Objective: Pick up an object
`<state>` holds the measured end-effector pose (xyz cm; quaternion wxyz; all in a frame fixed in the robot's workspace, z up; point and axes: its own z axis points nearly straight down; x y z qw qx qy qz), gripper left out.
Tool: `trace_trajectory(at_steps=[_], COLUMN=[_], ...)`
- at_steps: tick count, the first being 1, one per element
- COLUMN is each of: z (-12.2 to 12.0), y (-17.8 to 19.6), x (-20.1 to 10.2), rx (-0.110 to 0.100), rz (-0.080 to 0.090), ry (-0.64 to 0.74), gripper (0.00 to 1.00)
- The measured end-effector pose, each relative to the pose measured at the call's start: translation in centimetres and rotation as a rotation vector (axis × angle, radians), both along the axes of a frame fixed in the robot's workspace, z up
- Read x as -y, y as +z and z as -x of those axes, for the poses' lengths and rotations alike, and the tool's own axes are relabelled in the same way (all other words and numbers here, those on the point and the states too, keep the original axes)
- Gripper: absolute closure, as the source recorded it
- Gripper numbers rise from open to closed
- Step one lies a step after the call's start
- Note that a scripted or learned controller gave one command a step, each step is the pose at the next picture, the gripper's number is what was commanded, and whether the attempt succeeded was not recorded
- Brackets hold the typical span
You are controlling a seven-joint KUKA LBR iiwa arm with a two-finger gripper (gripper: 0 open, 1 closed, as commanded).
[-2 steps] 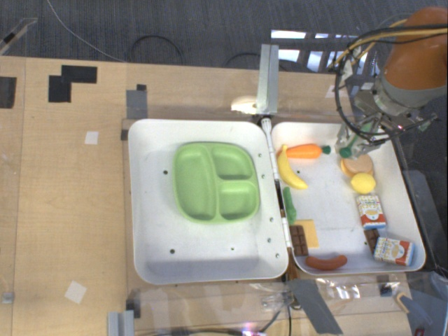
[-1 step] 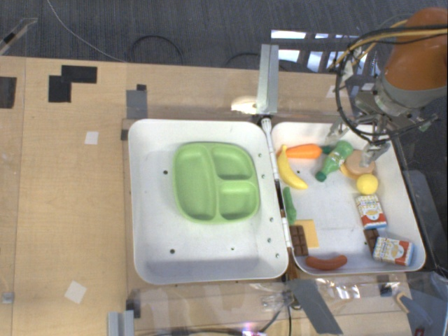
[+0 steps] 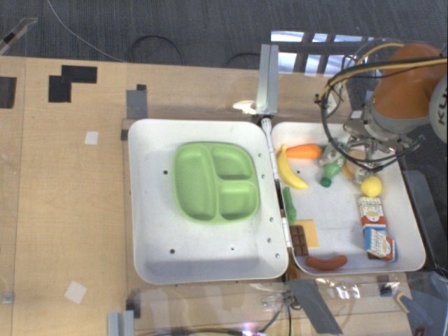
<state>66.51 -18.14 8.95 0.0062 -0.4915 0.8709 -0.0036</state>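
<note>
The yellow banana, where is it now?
The curved yellow banana lies in the right white bin, near its left wall, just below the orange carrot.

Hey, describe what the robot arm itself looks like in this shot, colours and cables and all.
The arm is rounded, with a broad orange section above a grey metallic wrist collar. Black and yellowish cables loop around its left side. Below hangs a grey metal end effector, small and cluttered with wiring.
</note>
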Motion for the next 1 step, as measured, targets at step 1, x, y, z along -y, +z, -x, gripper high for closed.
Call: trace_trajectory(at_steps=[1], z=[5.21], y=[-0.07], x=[2.49], rx=[-0.003], rz=[0.000], ry=[-0.052], gripper=[0.00])
